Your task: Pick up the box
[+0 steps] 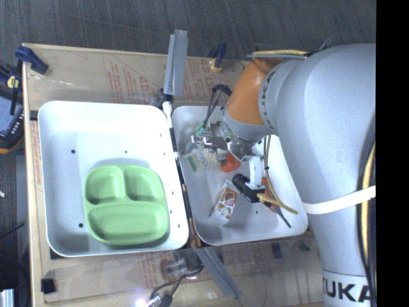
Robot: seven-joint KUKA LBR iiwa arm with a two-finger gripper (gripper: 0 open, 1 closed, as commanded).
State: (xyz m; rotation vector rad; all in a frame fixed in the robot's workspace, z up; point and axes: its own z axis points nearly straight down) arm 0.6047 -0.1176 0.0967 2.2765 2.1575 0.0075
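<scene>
1. Green plastic fills much of the left white bin [57,126]: a three-compartment tray [126,204] lies flat toward that bin's near side.
2. The right white bin [252,232], touching the left bin along a shared rim, holds the box [225,203], a small printed carton lying tilted near the bin's middle. Beyond the box, toward the far wall, lie a speckled packet [201,161] and a small orange item [230,165], partly hidden.
3. The wooden tabletop [115,75] carries both bins; blue clamps [29,57] grip its far edge.
4. The grey arm [326,158] with its orange band [246,98] reaches over the right bin, covering its right side. The gripper [220,139] hangs above the bin's far end, beyond the box and apart from it; whether the jaws are released or clenched cannot be told.
</scene>
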